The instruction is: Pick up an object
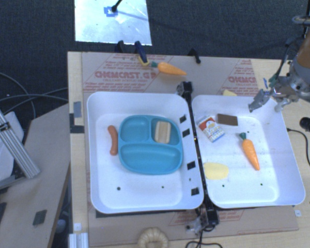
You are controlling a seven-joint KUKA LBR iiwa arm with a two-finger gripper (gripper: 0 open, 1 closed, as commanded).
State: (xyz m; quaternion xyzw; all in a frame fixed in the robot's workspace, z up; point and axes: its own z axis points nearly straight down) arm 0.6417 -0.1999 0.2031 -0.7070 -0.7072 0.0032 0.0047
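The gripper (271,98) is positioned over the right bin (279,190) at its 1 o'clock corner, fingers spread wide with nothing between them. A carrot (250,152) is located in that bin, at 7 o'clock from the gripper, well apart.

Left bin (101,190) holds a plate (144,161) and sausage (113,139); right bin (279,190) holds a carrot (250,153) and carton (211,129)
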